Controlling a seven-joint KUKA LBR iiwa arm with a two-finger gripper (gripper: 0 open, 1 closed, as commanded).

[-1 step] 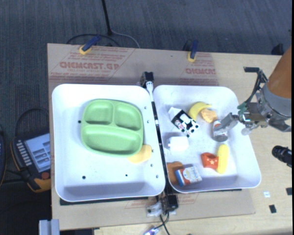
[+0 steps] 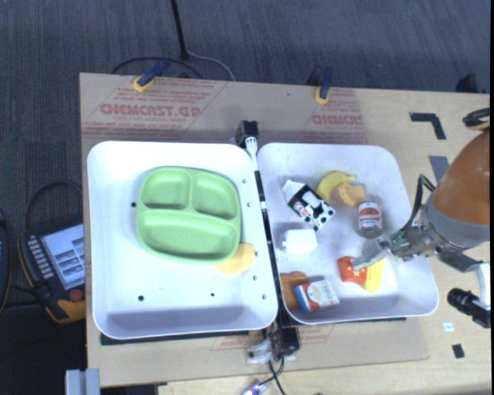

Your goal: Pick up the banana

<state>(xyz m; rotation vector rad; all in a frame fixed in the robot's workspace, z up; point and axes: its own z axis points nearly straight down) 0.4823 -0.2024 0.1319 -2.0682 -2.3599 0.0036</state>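
Near edge: small carton w/ orange-and-white label [image 2: 315, 293] lies at front of right bin [image 2: 412, 303], just beside bin's left wall.
Hand: hand [image 2: 370, 260] sits low in right bin, over an orange-and-yellow item [image 2: 361, 273] at front right; can't tell if it's shut, and nothing is seen held.
Step in hand: judged as approach/search phase; hand is near the front items, not at the banana, so pick not yet made.
Mid bin: white block [image 2: 300, 240], black-and-white spotted toy [image 2: 311, 207] and small can [image 2: 369, 217] lie between hand and target.
Banana: banana [image 2: 336, 181] lies at rear centre of right bin, yellow, short and curved, touching a tan rounded piece [image 2: 351, 193], just beside the can.
Next move: prob. needs hand to lift clear, travel back past the can, then drop w/ fingers either side of the curve w/o catching the tan piece.
Left bin: green divided tray [image 2: 189, 214] w/ a yellow object [image 2: 239, 258] at its front right corner; left bin [image 2: 115, 303] well apart from target.
Far: surface [image 2: 379, 113] w/ two clamps at rear edge.
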